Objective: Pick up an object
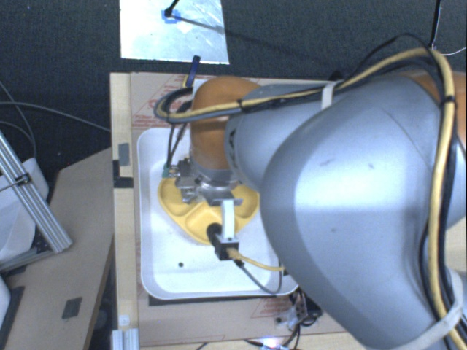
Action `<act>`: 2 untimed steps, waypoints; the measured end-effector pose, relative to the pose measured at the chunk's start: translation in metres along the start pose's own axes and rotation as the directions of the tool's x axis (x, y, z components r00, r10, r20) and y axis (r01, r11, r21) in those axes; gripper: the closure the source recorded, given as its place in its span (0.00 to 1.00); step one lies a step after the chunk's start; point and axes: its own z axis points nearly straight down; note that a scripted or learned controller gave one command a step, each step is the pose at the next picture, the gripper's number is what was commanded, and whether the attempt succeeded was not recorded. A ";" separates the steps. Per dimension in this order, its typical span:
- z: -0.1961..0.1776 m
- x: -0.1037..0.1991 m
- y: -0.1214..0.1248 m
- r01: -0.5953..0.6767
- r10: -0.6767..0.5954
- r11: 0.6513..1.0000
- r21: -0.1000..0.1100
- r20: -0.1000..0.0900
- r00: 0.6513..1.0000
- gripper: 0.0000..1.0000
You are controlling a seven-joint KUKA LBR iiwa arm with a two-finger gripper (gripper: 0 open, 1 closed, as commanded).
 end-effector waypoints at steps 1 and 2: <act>0.023 0.019 0.026 -0.001 0.001 1.000 0.011 0.004 1.000 1.00; -0.165 0.021 -0.027 0.001 -0.001 1.000 -0.001 -0.003 1.000 1.00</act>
